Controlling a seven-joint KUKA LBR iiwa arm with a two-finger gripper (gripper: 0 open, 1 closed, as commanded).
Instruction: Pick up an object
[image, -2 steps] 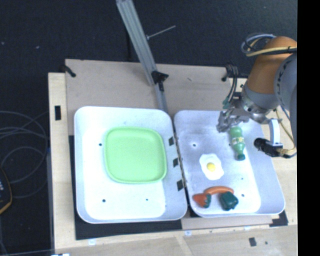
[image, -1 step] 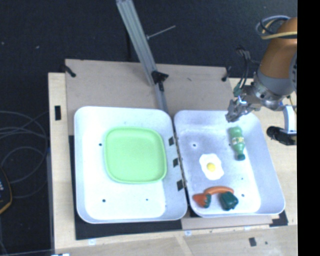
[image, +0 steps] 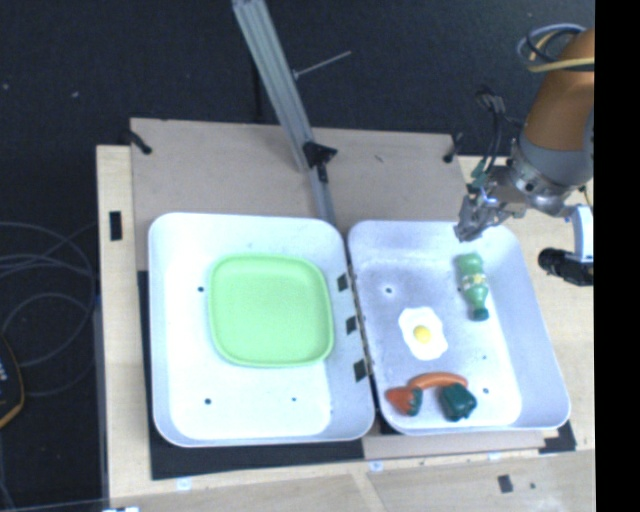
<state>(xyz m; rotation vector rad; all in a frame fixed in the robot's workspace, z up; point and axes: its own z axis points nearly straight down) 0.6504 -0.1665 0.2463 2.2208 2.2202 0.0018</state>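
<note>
The gripper (image: 470, 228) was seen over the far edge of the right bin (image: 535, 330), just above the green bottle (image: 471, 284). Whether anything was grasped could not be told; nothing was seen in its grip. The green bottle lay in the right bin's far right part, cap end toward the near side. A fried egg (image: 423, 333) was placed near the bin's middle, left of the bottle and apart from it. At the near edge, a red sausage (image: 437, 381) was seen, with a red-orange piece (image: 404, 400) at its left end and a dark green item (image: 458, 402) just beside it. A light green plate (image: 270, 310) was set flat in the left bin (image: 170, 330). A grey pole (image: 285, 95) was seen slanting above the bins.
</note>
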